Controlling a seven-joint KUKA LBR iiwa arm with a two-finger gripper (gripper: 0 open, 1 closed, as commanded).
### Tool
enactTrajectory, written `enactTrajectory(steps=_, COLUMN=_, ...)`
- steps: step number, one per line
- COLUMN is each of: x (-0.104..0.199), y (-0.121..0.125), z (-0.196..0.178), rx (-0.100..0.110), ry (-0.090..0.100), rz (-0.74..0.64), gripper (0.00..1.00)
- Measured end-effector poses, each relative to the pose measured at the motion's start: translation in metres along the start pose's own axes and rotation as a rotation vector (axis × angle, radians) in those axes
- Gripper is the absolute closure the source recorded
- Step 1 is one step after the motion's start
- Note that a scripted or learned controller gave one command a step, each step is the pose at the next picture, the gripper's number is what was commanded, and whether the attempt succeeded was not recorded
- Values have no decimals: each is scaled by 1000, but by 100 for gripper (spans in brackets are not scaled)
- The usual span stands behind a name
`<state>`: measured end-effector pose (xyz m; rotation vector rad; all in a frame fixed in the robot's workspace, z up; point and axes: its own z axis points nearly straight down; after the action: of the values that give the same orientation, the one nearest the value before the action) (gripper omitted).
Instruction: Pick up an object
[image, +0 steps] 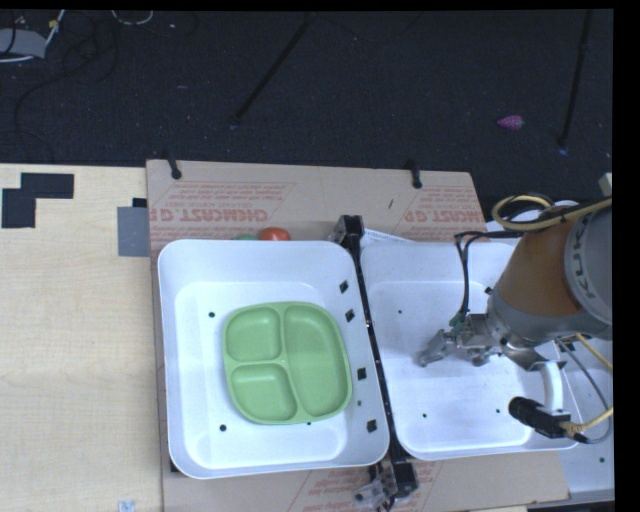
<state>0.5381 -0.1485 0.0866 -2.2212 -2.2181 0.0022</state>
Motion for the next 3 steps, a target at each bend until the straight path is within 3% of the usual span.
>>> enactTrajectory(steps=1, x=-1, y=0, z=-12, rx=-1, ry=0, rz=4, gripper=100)
enactTrajectory(steps=3, x=3, y=10, z=-115, rx=-6, ry=-2, rz=-2, gripper=100)
